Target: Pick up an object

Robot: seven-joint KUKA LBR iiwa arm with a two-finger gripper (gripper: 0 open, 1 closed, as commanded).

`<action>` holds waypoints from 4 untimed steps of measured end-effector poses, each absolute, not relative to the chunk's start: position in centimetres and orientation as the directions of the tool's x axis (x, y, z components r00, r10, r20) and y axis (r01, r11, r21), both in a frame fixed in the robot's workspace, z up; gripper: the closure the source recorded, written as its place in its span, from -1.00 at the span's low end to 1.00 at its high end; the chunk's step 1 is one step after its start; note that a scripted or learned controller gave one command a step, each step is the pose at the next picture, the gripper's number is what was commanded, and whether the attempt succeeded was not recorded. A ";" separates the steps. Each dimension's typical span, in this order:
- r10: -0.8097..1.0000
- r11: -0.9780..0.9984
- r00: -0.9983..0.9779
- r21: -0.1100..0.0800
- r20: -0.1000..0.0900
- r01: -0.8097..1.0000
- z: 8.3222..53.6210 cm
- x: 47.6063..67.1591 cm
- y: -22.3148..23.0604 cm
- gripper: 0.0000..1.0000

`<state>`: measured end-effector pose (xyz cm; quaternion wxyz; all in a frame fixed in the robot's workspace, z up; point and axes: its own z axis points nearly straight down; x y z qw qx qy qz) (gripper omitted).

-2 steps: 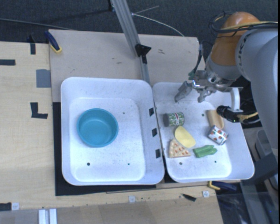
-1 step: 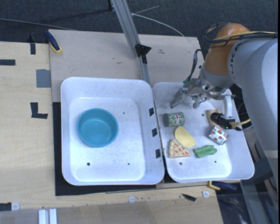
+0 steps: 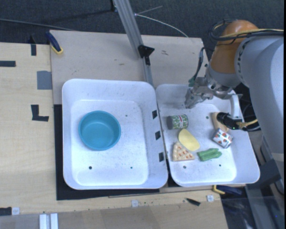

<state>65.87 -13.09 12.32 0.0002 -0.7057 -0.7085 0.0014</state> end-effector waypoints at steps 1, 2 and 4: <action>1.000 0.002 -0.002 0.002 0.000 1.000 17.8 66.5 -12.2 1.00; 1.000 0.002 -0.002 0.002 -0.001 1.000 22.5 67.3 -12.6 1.00; 1.000 0.003 -0.003 -0.002 0.000 1.000 25.2 66.7 -7.5 1.00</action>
